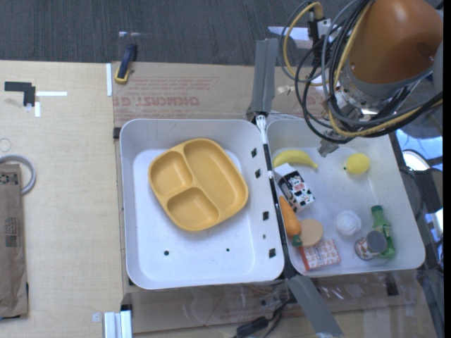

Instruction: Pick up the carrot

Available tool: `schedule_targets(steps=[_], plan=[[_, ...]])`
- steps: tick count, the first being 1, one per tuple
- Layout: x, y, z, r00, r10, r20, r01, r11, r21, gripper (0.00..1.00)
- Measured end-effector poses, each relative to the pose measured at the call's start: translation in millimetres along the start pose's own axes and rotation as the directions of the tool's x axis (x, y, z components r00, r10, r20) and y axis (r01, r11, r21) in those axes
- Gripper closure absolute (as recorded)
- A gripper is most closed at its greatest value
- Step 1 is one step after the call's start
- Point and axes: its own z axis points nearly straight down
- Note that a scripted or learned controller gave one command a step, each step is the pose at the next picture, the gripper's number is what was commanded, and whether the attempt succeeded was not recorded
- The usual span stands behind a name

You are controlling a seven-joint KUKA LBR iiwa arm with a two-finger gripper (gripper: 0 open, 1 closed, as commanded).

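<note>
The carrot (289, 217) is a short orange stub lying against the left wall of the right bin (409, 210), between a black-and-white carton (296, 189) and a tan round piece (311, 231). The gripper (328, 147) hangs under the orange wrist band and a tangle of cables over the back of the right bin, between a banana (296, 159) and a lemon (358, 163). It stands well above and to the right of the carrot, apart from it, with nothing seen in it.
A yellow divided plate (199, 183) lies in the left bin (134, 231). The right bin also holds a red-and-white packet (320, 254), a white cup (347, 222), a green bottle (381, 225) and a small can (371, 246).
</note>
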Motion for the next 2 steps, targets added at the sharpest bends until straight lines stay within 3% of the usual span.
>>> schedule_targets(steps=[1, 2], plan=[[-2.4, -0.6, 0.8, 0.927, -0.374, 0.002, 0.374, 0.927, -0.001, 1.0], [6.7, 3.4, 5.9, 0.86, -0.51, 0.003, 0.51, 0.86, -0.002, 1.0]])
